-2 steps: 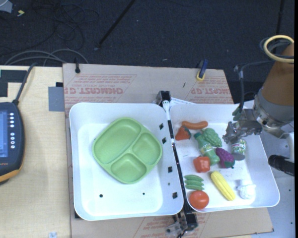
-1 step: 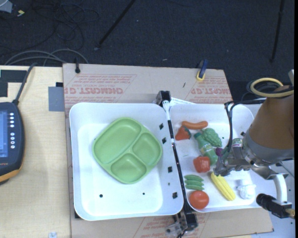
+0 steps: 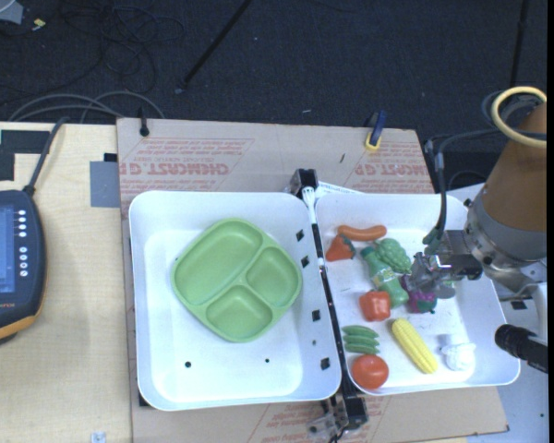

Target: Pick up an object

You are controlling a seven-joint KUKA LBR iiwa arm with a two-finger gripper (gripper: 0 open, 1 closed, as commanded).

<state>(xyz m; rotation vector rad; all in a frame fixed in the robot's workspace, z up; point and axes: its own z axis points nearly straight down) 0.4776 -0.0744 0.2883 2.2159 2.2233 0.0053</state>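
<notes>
Over the right bin [image 3: 485,372], the gripper [image 3: 428,280] hung at the end of the grey arm [image 3: 512,210], which came in from the right with its orange band showing above the wrist. Whether it was wide or narrow could not be told from this slanted overhead view, since its tip merged with the toys beneath it. Just under it sat a purple object [image 3: 423,300], too small and too covered to name or to judge its long axis.

Around that spot lay the other toy foods. A green leafy vegetable [image 3: 388,261] sat just left of the gripper, its long axis running from upper left to lower right. An orange sausage [image 3: 362,233] lay above it, nearly level, pointing left and right. A red pepper [image 3: 375,305] stood near the purple object. A yellow corn cob [image 3: 414,345] lay below, slanting from upper left down to lower right. Green pea pods [image 3: 361,339] and a red tomato [image 3: 369,371] sat near the bin's lower left corner, and a white object [image 3: 456,352] lay beside the corn.

In the left bin [image 3: 152,340] rested a green divided plate [image 3: 236,279].
</notes>
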